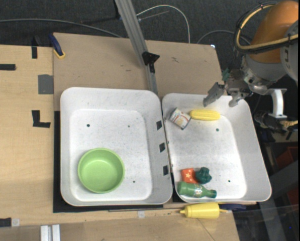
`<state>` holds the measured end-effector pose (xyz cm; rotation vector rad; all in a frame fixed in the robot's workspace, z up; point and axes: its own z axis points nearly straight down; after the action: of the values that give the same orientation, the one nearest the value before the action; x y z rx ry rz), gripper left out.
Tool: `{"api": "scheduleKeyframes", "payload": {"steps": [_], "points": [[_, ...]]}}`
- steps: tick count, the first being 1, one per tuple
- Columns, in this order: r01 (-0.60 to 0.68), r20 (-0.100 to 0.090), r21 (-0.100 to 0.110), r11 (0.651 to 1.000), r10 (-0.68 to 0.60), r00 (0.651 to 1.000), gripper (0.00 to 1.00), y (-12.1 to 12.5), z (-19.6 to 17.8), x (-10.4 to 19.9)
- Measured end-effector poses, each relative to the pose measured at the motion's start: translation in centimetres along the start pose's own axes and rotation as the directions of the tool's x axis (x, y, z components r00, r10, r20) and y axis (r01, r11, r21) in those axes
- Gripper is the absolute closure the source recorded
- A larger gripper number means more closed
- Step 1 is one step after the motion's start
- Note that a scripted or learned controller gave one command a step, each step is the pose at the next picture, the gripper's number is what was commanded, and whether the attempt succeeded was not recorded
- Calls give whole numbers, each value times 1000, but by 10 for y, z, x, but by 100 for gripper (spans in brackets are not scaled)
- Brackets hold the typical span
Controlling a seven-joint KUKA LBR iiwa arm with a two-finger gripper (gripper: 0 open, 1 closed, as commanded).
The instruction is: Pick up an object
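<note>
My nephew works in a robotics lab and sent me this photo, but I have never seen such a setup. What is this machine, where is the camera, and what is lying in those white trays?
The camera is fixed above a bench and looks down at a slant. At the right is a robot arm, grey with an orange band. Its gripper is spread open above the far edge of the right bin, and nothing is between its fingers.

Two shallow white bins sit side by side. The left bin holds a green bowl. The right bin holds a yellow oblong toy and a small packet near its far side, and an orange piece, a dark green piece and a green bottle near its front. A yellow bottle lies on the bench in front of it.
</note>
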<state>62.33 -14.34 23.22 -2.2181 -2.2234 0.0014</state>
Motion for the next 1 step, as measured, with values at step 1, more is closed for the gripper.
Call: {"api": "scheduleKeyframes", "payload": {"steps": [1], "points": [[0,0,0,1000,0,1000,0,0,0,0]]}}
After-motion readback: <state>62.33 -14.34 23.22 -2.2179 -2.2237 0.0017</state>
